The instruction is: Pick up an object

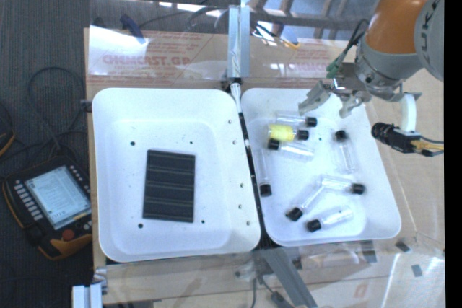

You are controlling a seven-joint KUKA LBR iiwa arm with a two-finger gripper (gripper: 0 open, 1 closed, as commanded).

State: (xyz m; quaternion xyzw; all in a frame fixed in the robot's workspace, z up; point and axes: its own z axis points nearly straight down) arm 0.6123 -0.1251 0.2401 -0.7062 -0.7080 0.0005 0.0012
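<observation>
- Your end effector (332, 99) is hovering over the right bin's (386, 223) far edge, fingers spread, gripping nothing.
- The vials are lying scattered in that bin; the yellow vial (283, 133) is sitting nearest.
- You're wanting a straight descent, fingers straddling it crosswise.

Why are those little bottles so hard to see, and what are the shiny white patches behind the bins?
In the camera view, the clear vials nearly vanish against the bright white right bin; mostly their black caps stand out, plus one yellow one. Also in the camera view, the patches are glare on the transparent panels behind the bins. The gripper looks slightly soft.
</observation>
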